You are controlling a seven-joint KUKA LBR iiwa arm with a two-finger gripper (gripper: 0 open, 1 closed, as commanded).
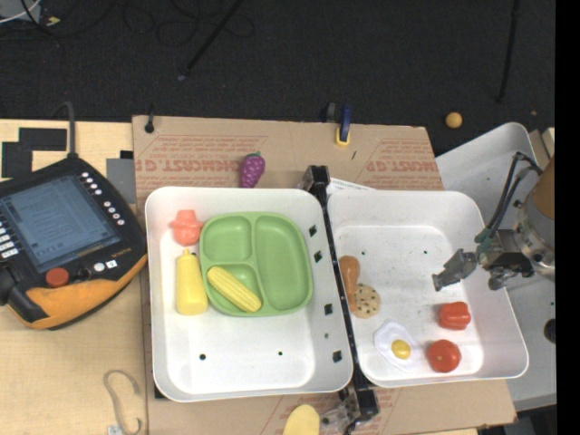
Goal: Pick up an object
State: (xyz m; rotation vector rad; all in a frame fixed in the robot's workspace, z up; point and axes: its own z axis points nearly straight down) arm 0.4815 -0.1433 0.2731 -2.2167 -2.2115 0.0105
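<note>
- In the left bin (172, 370), a green divided plate (256, 263) carries a toy corn cob (234, 289) in its lower pocket; a yellow bottle (190, 284) and a pink toy (185, 227) lie just beside the plate's left rim. All are well apart from the gripper, so unlikely targets.
- In the right bin (408, 216), a brown hot-dog shape (349, 268) touches a cookie (365, 301), and a fried egg (395, 344) lies at lower centre. The egg is flat; fingers could slide over it.
- The likeliest target is the red pepper (454, 314), small, glossy and blocky, right of centre, with a round tomato (443, 355) just below it.
- The gripper (473, 268) hovers above the pepper, fingers spread apart, holding nothing.
- Risks, in my judgement: smooth plastic slipping out as the fingers close, or a descent nudging the pepper into the tomato.
</note>
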